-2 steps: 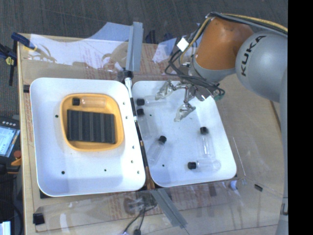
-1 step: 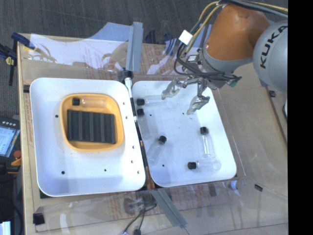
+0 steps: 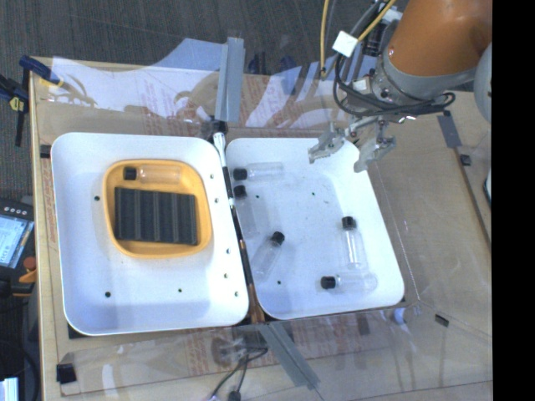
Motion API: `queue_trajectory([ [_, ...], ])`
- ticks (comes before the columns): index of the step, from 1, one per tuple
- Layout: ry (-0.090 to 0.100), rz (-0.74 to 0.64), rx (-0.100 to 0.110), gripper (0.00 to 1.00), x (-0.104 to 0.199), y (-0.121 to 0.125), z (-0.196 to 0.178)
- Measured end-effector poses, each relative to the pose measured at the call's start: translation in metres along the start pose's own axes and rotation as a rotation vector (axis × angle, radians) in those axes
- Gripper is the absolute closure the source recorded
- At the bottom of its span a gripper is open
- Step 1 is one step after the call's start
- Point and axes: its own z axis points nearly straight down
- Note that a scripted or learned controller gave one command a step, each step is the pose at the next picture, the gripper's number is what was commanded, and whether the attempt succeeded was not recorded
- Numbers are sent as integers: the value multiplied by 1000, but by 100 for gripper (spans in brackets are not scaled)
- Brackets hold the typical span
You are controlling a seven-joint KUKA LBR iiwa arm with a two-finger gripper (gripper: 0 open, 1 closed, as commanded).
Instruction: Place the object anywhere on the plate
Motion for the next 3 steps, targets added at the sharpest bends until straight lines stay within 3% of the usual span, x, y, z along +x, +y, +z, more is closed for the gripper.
queue_trajectory([
  [1, 0, -356, 0, 0, -19, -5, 9],
  [2, -2, -757, -5, 0, -18, -5, 37],
  [3, -3, -1026, -6, 0, -15, -5, 61],
])
